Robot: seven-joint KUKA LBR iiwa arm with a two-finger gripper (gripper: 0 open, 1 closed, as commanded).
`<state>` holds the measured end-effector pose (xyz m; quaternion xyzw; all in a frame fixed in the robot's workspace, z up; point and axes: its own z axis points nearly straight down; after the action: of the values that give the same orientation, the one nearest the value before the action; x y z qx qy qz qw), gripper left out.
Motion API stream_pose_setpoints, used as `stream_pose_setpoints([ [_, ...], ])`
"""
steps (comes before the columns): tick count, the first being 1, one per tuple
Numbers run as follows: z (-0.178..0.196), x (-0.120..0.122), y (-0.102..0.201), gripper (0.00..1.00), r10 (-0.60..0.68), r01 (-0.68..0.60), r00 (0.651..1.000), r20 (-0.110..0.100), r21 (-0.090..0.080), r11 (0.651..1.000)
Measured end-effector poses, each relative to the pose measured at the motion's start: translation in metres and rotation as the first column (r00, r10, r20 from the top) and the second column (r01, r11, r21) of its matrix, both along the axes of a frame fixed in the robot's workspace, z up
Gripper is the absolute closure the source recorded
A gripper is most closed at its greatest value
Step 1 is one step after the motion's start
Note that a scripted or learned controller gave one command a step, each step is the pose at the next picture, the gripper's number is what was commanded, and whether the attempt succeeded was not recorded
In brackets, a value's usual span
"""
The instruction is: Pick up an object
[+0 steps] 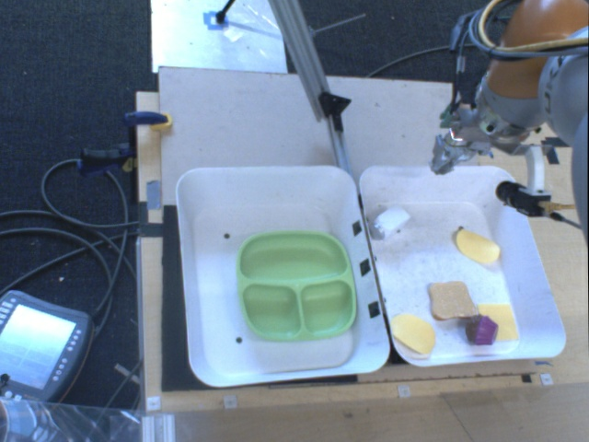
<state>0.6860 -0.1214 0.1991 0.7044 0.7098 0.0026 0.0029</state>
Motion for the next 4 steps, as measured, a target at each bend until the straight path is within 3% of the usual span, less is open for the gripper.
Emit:
stream_pose_setpoints([
  [1, 0.054, 0.000, 0.011, 1.00, 0.001, -0.001, 1.000, 0.001, 0.000, 1.000],
  [2, 0.086, 0.001, 0.011, 1.00, 0.000, 0.000, 1.000, -0.001, 0.000, 1.000],
  [4, 0.079, -0.021, 0.115, 1.00, 0.004, -0.004, 1.000, -0.008, 0.003, 1.000],
])
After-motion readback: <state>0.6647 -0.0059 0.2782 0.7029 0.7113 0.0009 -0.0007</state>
